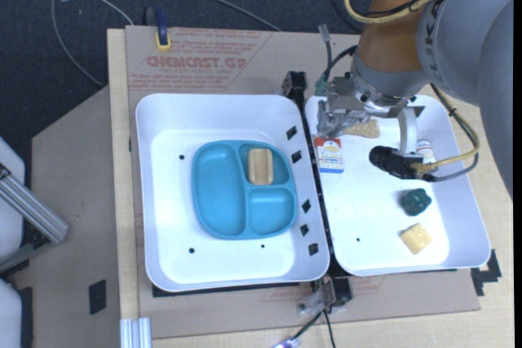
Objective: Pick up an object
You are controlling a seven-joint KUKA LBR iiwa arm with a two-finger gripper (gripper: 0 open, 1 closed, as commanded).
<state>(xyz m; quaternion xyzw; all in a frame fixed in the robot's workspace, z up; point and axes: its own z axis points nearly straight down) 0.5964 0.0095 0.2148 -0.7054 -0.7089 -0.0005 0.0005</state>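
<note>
Yellow block and green lump seen at near end of right bin. Small carton seen by bin's left wall, just beside claw; claw opening cannot be told. Carton judged light, stiff, crushable; best taken across narrow sides.

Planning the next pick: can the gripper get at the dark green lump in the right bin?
Probably yes. The dark green lump lies uncovered on bare floor of the right bin, apart from the yellowish block and the walls. The gripper hangs over that same bin's upper left.
</note>
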